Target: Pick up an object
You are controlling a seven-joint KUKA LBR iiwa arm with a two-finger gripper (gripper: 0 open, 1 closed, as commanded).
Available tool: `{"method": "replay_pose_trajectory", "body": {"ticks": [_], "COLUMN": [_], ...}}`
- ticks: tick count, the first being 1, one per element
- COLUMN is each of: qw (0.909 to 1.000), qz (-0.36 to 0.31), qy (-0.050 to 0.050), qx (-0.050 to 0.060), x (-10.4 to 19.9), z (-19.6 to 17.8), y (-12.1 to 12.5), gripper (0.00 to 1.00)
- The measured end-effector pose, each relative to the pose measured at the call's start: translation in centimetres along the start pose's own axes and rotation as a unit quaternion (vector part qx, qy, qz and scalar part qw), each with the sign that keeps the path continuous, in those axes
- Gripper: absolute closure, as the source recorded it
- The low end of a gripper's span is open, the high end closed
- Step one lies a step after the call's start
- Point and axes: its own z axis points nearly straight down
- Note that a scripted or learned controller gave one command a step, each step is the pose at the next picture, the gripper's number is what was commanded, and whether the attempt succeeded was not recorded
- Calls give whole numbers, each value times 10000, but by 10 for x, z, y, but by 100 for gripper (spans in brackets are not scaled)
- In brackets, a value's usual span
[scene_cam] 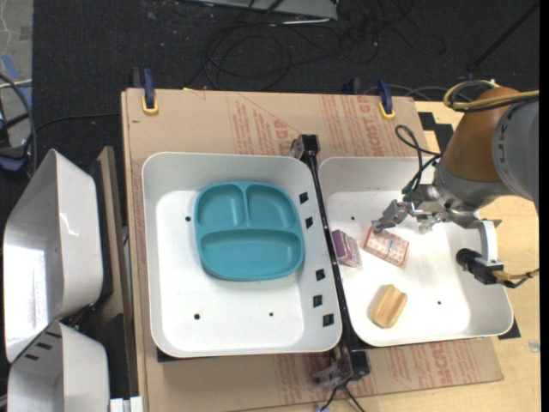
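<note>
My gripper [401, 215] hangs over the right bin [489, 316], near its middle and toward the far wall, fingers spread apart with nothing between them. Just below and beside my fingertips lies a small pink-and-white packet [386, 246], flat on the bin floor and apart from my fingers. Close to the bin's left wall sits a small purple box [346, 247], beside the packet. Toward the near edge rests a tan, bread-like lump [387, 305]. In the left bin [163, 316], a teal divided plate [249, 231] lies near the centre.
</note>
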Motion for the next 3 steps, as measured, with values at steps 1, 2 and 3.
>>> {"method": "replay_pose_trajectory", "body": {"ticks": [1, 2, 3], "qw": [10000, 10000, 10000], "qz": [-8, 0, -19], "qy": [1, -7, -7], "qx": [-39, -2, -6], "x": [1, -3, -4], "z": [-13, -73, -127], "y": [3, -3, -1], "gripper": [100, 100, 100]}}
